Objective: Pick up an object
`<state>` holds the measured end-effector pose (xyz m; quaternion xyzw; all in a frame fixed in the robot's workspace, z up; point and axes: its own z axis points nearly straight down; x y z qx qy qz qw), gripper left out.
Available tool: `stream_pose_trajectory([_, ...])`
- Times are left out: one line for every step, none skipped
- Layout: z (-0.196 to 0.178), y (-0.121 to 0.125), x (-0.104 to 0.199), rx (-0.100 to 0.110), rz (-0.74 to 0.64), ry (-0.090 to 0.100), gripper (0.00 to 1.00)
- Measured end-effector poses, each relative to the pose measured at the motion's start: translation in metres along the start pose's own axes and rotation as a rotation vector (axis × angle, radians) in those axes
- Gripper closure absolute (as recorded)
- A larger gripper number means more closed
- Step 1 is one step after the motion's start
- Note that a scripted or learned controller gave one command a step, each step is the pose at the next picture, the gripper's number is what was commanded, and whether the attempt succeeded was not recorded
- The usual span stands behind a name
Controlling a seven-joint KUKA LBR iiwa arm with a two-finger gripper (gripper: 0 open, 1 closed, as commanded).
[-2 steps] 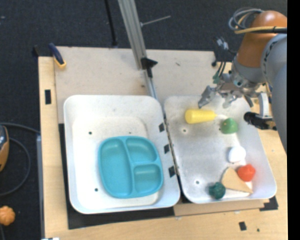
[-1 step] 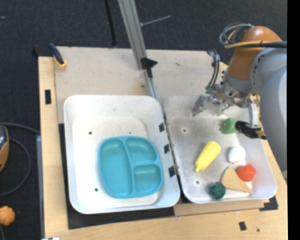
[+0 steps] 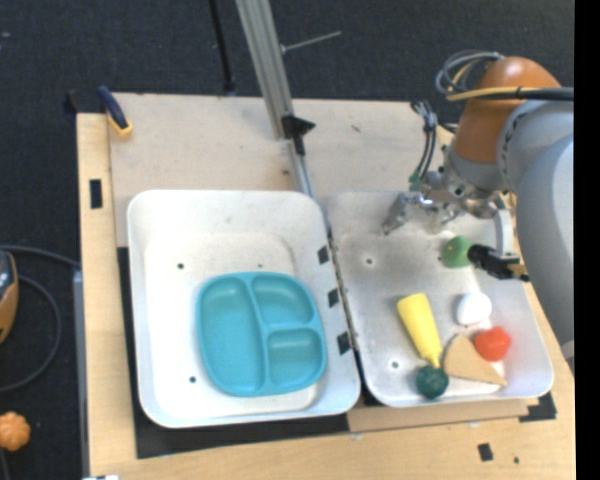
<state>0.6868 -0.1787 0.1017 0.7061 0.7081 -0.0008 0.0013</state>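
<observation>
Wooden desk (image 3: 200,143) carrying two shallow white bins side by side. Left bin (image 3: 230,218) with a blue divided tray (image 3: 262,332) lying flat toward its near side. Right bin (image 3: 380,268) with the small items gathered at its near right. Grey arm (image 3: 540,168) with orange band reaching in from the right, over the far part of the right bin. Hand (image 3: 405,211) low over the far left area of that bin, well apart from the items; fingers too small and blurred to tell how far apart, nothing visible between them. Yellow cylinder (image 3: 420,326) lying near mid-bin, tan wedge (image 3: 470,360) just beside it, dark green ball (image 3: 431,381) at the wedge's near tip. Red ball (image 3: 493,343) touching the wedge, white ball (image 3: 472,309) just beyond, green ball (image 3: 454,252) farther back under the arm. Small orange ball (image 3: 10,429) on the floor, far left
</observation>
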Motion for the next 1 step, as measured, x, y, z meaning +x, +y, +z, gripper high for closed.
stream_pose_trajectory([-0.0124,0.0010,-0.0010,-0.004,-0.002,-0.003,1.00])
